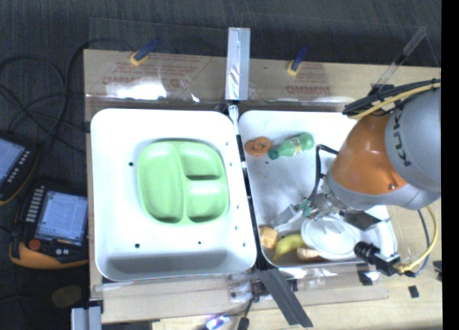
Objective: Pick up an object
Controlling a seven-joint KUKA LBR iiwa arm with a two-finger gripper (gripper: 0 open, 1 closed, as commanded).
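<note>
- Wooden bench (pixel 416 77) on a dark carpeted floor; 2 white bins side by side, with cables and a handheld screen (pixel 57 215) off to the left.
- Gripper (pixel 305 210) is low in the right bin (pixel 287 178), near its front. The fingers are too small and blurred against the white to read; cannot tell how far apart they are, or whether anything sits between them.
- Just beside the gripper: a white round lid or dish (pixel 328 235), partly under the wrist. At the front wall: a banana (pixel 287 244) with a small brownish piece (pixel 267 236) touching its left end.
- At the back of the same bin, well apart from the gripper: a green bottle (pixel 292 145) lying on its side and an orange round item (pixel 257 146) just left of it.
- Left bin (pixel 107 178) carries a green divided tray (pixel 181 181) with 3 sections.
- Judgement: the front cluster is the likely target. A good try would centre on 1 item, come straight down and keep off the bin wall; the banana's curve could slip.
</note>
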